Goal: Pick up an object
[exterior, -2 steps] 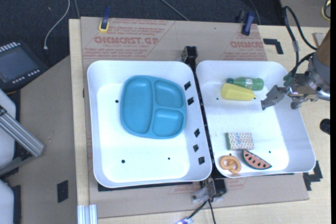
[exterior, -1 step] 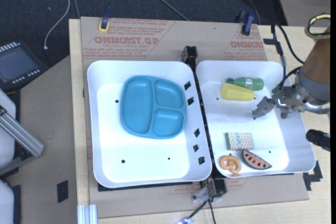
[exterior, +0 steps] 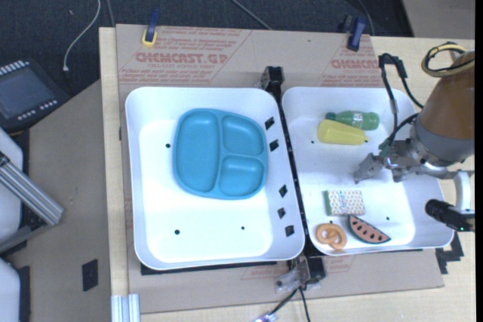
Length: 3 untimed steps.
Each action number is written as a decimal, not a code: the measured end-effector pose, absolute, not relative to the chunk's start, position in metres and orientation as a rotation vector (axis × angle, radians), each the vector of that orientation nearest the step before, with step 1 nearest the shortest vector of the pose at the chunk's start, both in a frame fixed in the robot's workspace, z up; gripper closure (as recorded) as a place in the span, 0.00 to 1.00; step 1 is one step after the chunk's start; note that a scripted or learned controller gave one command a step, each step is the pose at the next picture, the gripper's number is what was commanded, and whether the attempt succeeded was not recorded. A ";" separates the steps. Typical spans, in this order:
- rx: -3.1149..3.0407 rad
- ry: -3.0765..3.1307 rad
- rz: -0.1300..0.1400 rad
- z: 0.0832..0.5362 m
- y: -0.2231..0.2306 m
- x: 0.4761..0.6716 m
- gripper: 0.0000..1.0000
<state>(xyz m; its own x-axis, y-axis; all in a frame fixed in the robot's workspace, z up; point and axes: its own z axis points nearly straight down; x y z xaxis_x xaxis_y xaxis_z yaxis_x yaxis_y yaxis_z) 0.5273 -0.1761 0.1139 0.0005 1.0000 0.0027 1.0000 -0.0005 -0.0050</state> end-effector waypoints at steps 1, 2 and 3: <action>-2.218 -2.218 0.002 0.083 -0.175 0.527 0.00; -2.220 -2.221 -0.002 0.096 -0.175 0.528 1.00; -2.224 -2.225 -0.004 0.139 -0.177 0.529 1.00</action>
